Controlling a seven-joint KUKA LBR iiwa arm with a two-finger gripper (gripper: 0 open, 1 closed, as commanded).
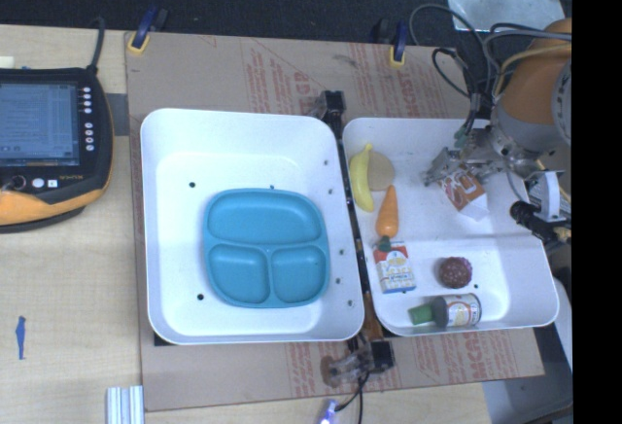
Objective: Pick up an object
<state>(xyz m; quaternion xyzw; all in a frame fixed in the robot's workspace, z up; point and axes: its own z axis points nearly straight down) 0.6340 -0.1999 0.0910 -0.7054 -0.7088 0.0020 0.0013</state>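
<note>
Beside the carrot, a carton's label is unreadable.

Even, bright overhead light whitens the two bins, leaving soft shadows inside their walls; the picture is slightly soft throughout.

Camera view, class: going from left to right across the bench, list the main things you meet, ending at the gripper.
Handheld screen pendant → blue divided plate → banana → carrot → brown round piece → orange packet at the gripper.
</note>
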